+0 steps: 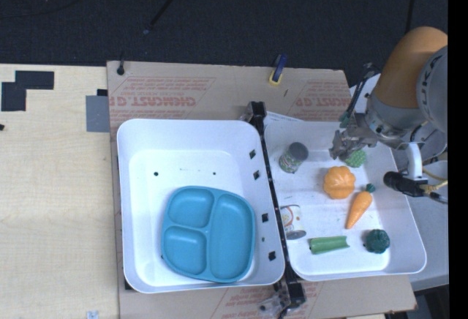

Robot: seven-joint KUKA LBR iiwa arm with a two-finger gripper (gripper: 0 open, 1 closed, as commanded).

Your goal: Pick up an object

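In the right-hand bin, near its far right corner, the gripper is seen low over a small green object that lies just beside its fingertips — touching or not cannot be told. Whether the fingers are apart or together cannot be told either, for the wrist hides them.

The step in hand is judged to be a closing-in on that green piece. It would be done well if the fingers were centred over the piece before any closing, and if the descent were kept straight, so that the orange round fruit nearby is not nudged. The bin wall is close on the far side — room should be left there for the outer finger. The carrot, the green stick, the dark green lump and the grey can lie apart and need not be disturbed. The blue divided plate rests in the left bin.
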